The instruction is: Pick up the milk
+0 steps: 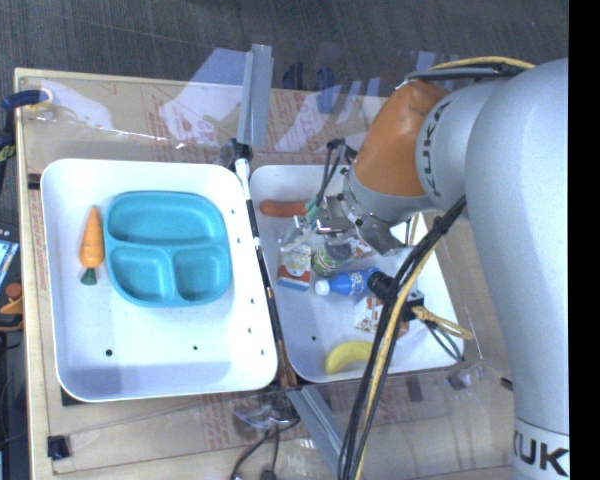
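Observation:
The milk [296, 264], a small white carton with a red lower edge, lies in the right bin [310, 353] near its left wall. My gripper [325, 232] hangs low over the middle of that bin, just up and right of the carton and among the clutter there. The grey wrist with its orange band [405, 148] covers the bin's far right part. Whether the gripper touches the carton cannot be made out.
Around the milk lie a brown sausage [280, 208], a green-labelled can [330, 261], a blue and white bottle [345, 285], a small packet [368, 315] and a banana [346, 356]. The left bin [70, 358] holds a blue divided tray [170, 245] and a carrot [91, 243]. Cables [380, 368] cross the right bin's front.

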### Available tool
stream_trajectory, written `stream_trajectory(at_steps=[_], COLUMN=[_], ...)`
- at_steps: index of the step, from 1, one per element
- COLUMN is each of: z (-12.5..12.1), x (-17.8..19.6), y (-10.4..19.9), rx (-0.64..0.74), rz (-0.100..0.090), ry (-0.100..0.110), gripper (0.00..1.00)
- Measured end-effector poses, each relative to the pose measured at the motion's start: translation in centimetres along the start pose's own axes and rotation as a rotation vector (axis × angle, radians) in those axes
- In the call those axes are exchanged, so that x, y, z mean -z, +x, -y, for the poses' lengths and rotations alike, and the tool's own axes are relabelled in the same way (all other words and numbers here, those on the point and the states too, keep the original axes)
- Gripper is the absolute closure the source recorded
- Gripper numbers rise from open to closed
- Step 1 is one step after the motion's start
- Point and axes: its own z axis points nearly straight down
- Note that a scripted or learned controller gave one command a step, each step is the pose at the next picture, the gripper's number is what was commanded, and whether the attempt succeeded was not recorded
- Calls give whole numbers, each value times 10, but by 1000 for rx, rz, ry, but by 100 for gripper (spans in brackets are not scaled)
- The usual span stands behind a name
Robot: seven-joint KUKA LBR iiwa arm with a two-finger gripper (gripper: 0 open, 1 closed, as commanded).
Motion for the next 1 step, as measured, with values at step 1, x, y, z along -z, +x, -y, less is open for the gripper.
stream_trajectory(at_steps=[1], z=[-39], x=[-43], y=[-16], rx=[59], rz=[-6], ry=[17], gripper=[0])
